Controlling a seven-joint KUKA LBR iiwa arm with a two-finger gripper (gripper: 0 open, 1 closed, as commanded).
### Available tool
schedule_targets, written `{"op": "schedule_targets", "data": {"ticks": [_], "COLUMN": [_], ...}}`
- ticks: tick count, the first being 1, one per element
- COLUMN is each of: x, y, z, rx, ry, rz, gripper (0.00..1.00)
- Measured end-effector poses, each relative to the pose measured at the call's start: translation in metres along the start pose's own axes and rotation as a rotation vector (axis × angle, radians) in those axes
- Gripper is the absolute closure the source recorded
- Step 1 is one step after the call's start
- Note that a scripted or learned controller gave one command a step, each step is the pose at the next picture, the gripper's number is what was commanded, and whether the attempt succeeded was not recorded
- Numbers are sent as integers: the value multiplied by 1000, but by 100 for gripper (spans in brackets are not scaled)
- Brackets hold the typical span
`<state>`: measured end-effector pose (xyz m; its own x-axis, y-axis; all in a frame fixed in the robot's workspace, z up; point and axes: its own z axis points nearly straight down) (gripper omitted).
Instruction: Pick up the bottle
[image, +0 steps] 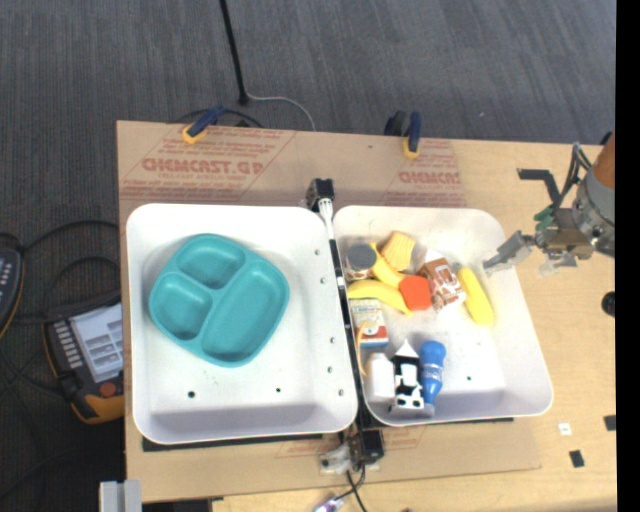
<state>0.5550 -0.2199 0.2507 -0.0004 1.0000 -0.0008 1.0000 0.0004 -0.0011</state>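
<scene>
I am watching the claw (512, 252) hovering at the right bin's (520, 395) upper right rim, its fingers spread and gripping nothing. The bottle (431, 368) is lying below and to the left of it, well apart, down in that bin, beyond the banana (477, 297). Its long axis is running roughly up-down in view, blue cap end uppermost, beside a black-and-white carton (406, 384). I judge I am needing a reach down-left.

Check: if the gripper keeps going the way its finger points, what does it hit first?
The gripper points left over the right bin's rim. First in line is probably the yellow banana or the brown carton; height is unclear.
</scene>
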Motion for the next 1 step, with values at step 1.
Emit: {"op": "schedule_targets", "data": {"ticks": [1], "x": [37], "y": [-61], "z": [123], "rx": [1], "ry": [2], "rz": [-93], "gripper": [0]}}
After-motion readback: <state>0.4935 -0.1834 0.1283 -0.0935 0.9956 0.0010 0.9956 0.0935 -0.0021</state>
